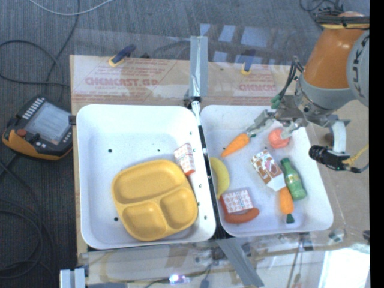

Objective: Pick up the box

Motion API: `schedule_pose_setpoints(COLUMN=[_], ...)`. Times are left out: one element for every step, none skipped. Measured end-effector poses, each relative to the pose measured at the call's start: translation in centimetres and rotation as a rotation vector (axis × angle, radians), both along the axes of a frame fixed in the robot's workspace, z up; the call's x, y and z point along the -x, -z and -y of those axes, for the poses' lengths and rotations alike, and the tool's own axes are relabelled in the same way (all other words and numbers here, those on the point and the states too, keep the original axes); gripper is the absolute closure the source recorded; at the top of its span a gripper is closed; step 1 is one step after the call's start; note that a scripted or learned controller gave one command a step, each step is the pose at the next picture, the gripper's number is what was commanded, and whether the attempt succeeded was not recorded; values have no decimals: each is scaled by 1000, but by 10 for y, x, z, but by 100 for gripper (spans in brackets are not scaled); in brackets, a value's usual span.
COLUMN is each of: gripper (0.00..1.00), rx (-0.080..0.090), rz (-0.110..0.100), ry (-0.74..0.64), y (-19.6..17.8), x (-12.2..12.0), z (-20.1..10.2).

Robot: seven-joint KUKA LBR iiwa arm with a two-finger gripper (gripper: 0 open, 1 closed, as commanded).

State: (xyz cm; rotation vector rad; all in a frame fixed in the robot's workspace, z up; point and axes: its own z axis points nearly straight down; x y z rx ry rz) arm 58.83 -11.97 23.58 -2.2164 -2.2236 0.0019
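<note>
Starting at the near edge: right bin [324,218] has a box [237,200] at its near-left, printed face up, touching a red sausage [241,215] lying along its near side. A yellow banana [220,176] sits just left of the box, against the wall between the bins. To the right, a small carrot [286,201], a green bottle [293,179] and a printed packet [266,165], close together mid-bin. Left bin [96,131] holds a yellow tray [155,199] with three compartments, and a small carton [185,158] at the tray's far-right corner. Farther back in the right bin, a bigger carrot [236,144] lies at a slant. Jaws [281,123] are over the far part of the right bin, by a pink toy [278,138], well apart from the box. Can't tell how far open, or whether they grip anything. Pendant [39,128] on the floor, far left.
</note>
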Motion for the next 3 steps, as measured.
schedule_pose_setpoints(gripper=[0,0,100], rx=[-3,-5,5], rz=[-1,12,34], ry=[-340,-153,-150], y=[123,142,128], x=[104,101,94], z=[-12,-16,-13])
